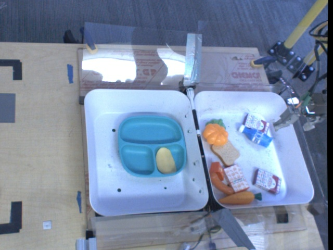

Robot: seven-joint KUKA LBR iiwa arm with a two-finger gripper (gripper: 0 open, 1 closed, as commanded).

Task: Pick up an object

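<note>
The hand point(289, 117) sits at the right side of the right bin point(299, 155), low over its rim. It looks thin and grey, and it points left toward the blue and white milk carton point(256, 129). Its tip is just beside the carton, and nothing can be seen between its fingers. How far open it is — that is too small to tell. The arm point(307, 20) comes in from the top right, with a yellow bar and dark joints and wires.

The milk carton lies tilted on its side near the top of the right bin. It has a red and white end and a blue bottom part.

To its left is a small orange pumpkin point(215, 134) with a green stem, and just below that a slice of bread point(226, 152). Lower down are a red and white box point(235, 177), a carrot point(239, 198) and a red pepper point(217, 179), all close together. Another red and white carton point(267, 181) lies apart near the bottom right.

The left bin point(99, 155) holds a blue tray point(148, 132) with three parts — a yellow lemon point(165, 160) rests in the lower right part. Both bins sit on the desk point(41, 139).
</note>
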